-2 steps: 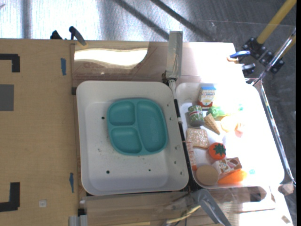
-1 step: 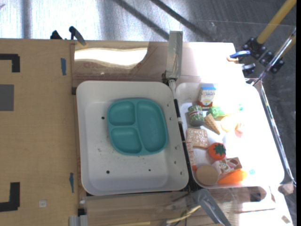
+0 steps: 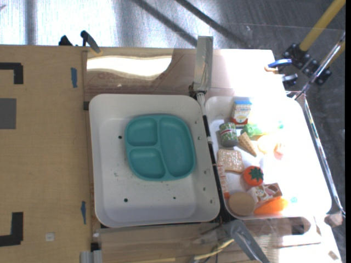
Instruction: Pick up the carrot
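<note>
The carrot [image 3: 270, 205] is an orange piece lying on its side at the near end of the right bin [image 3: 307, 163]. It rests against the bin's front wall. A beige round bun [image 3: 241, 203] touches its left end, and a small printed packet [image 3: 270, 191] lies just behind it. A red tomato [image 3: 253, 176] with a green top sits a little farther back.
The right bin also holds a cracker [image 3: 229, 160], a green can [image 3: 228, 134], a cone [image 3: 247, 144], a milk carton [image 3: 241, 110] and green leaves [image 3: 253, 130]. A teal divided plate [image 3: 160, 147] lies in the left bin [image 3: 104, 163]. Black clamps [image 3: 301, 62] stand at the back right.
</note>
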Robot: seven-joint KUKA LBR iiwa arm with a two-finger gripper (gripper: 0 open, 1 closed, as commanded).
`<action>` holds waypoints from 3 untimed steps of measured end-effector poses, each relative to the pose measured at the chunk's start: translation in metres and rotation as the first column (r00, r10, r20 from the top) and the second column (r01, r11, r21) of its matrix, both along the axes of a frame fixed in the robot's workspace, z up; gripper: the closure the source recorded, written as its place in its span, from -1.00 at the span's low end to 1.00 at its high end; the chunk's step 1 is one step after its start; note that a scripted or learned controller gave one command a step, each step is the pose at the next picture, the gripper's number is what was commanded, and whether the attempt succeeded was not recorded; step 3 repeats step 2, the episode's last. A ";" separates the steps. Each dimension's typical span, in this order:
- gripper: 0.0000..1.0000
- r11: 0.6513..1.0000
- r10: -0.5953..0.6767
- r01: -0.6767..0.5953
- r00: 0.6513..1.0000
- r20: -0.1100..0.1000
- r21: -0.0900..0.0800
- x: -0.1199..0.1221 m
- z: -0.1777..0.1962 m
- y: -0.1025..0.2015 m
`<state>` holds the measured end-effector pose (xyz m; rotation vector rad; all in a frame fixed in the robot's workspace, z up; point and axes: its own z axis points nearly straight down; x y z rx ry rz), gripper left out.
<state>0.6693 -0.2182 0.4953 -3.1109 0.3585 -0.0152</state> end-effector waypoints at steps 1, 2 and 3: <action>1.00 1.000 0.004 -0.004 1.000 0.007 0.004 0.002 0.011 0.004; -1.00 1.000 0.003 -0.003 1.000 0.007 0.005 0.002 0.010 0.003; -1.00 1.000 0.003 -0.003 1.000 0.007 0.005 0.002 0.010 0.003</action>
